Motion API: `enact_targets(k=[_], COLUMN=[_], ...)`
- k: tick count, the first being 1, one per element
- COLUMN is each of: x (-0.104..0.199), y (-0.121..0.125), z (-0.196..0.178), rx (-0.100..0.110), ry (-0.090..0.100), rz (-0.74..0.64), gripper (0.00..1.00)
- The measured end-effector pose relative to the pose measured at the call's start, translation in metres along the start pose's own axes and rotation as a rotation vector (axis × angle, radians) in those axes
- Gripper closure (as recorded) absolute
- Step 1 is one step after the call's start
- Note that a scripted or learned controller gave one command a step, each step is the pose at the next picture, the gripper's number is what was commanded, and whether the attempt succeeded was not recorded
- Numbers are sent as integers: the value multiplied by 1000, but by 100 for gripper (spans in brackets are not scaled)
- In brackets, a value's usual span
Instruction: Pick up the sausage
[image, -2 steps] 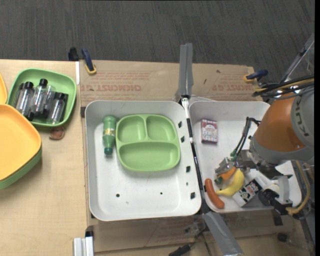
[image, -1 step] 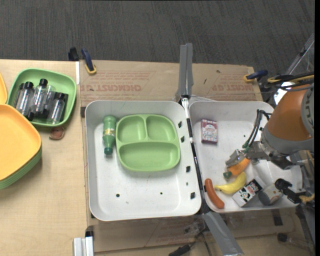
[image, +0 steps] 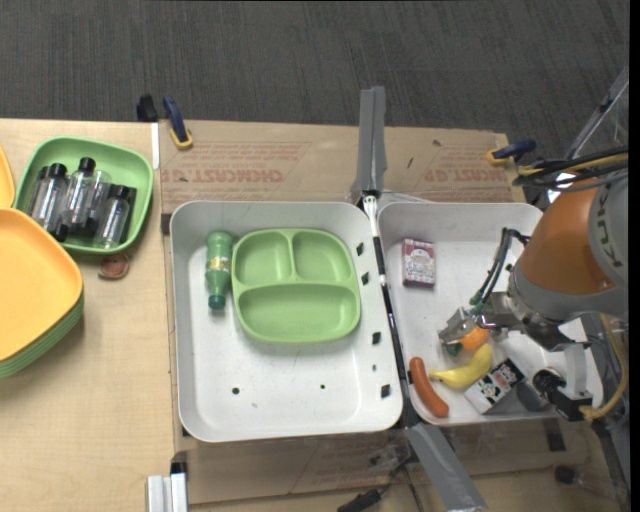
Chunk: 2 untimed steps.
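Red-orange sausage lies at the right bin's front-left corner, beside a banana. End effector sits just above the banana, up-right of the sausage and apart from it; open or closed, cannot tell.

Your left bin holds a divided plate, bottle just left of it. Right bin: card box at back, sausage in front, banana just right of sausage.
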<state>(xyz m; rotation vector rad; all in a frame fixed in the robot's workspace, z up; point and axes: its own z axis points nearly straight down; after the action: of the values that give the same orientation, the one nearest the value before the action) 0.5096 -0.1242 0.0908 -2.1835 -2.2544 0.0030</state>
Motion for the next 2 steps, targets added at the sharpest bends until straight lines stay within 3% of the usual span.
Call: enact_targets(k=[1, 2], x=[7, -26], y=[-17, 8], z=[0, 0], rx=[1, -2], ry=[0, -1], rz=[61, -59], gripper=[0, 0])
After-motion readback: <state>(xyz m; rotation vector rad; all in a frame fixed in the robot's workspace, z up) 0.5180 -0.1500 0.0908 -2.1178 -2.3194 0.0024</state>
